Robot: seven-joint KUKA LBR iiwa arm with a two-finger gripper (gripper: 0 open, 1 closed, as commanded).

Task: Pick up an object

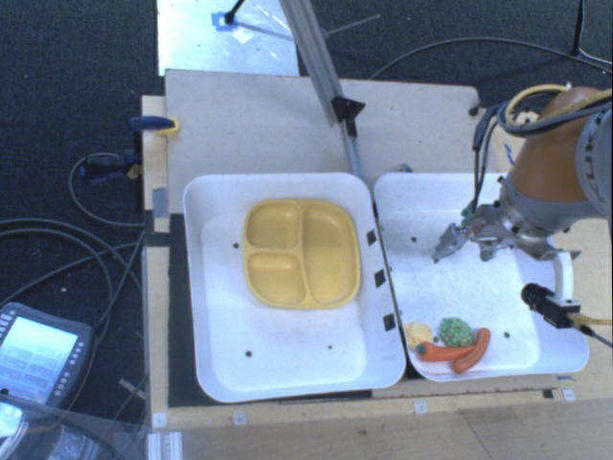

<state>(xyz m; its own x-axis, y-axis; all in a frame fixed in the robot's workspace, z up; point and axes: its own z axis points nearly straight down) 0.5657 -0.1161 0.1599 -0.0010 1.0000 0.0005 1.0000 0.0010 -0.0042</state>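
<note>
Several toy foods lie at the front edge of the right bin (pixel 536 348): a yellow piece (pixel 418 333), a green broccoli (pixel 456 332), an orange carrot (pixel 436 352) and a red sausage (pixel 474 350). My gripper (pixel 466 246) hangs over the middle of that bin, behind the foods and apart from them. It is open, with nothing between its fingers. The grey arm with its orange band (pixel 556 151) comes in from the right.
A yellow divided plate (pixel 302 253) lies in the left bin (pixel 220 353). A metal pole (pixel 316 51) slants over the bench from the back. Cables and a hand-held control pad (pixel 34 353) lie on the floor to the left.
</note>
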